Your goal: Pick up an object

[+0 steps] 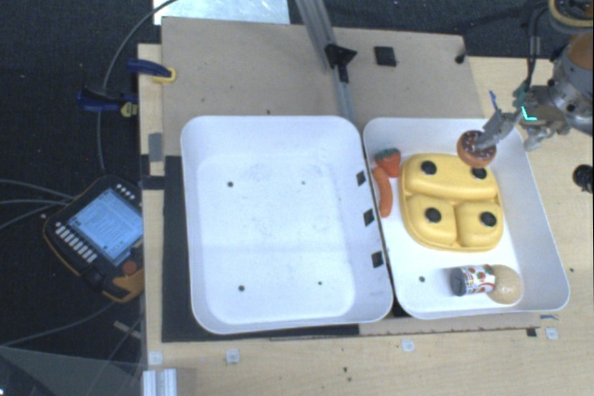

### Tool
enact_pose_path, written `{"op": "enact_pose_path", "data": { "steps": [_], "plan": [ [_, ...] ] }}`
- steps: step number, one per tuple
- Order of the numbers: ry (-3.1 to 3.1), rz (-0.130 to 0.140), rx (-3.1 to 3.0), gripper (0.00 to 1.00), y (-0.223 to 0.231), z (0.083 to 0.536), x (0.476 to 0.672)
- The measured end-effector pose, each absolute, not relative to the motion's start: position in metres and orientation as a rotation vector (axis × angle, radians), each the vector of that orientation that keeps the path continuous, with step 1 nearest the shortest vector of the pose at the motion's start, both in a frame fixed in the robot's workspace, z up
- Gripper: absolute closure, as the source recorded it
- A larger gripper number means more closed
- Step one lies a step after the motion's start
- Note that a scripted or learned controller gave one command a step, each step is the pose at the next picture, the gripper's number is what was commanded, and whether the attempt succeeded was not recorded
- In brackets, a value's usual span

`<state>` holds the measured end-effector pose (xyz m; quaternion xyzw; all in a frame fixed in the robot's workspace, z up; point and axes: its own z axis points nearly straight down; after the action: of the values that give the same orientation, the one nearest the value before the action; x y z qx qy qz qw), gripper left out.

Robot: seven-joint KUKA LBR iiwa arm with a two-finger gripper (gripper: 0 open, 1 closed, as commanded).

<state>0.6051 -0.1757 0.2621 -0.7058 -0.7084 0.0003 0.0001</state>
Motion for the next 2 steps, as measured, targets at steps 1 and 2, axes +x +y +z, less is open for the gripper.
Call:
{"op": "enact_pose_path", "data": {
  "steps": [1, 2],
  "plan": [
    [-2.227, -0.001, -2.218, 0.00, -0.176, 0.263, 0.606],
    [-2.221, 0.003, -2.219, 0.00, -0.180, 0.207, 0.597]
  ]
}}
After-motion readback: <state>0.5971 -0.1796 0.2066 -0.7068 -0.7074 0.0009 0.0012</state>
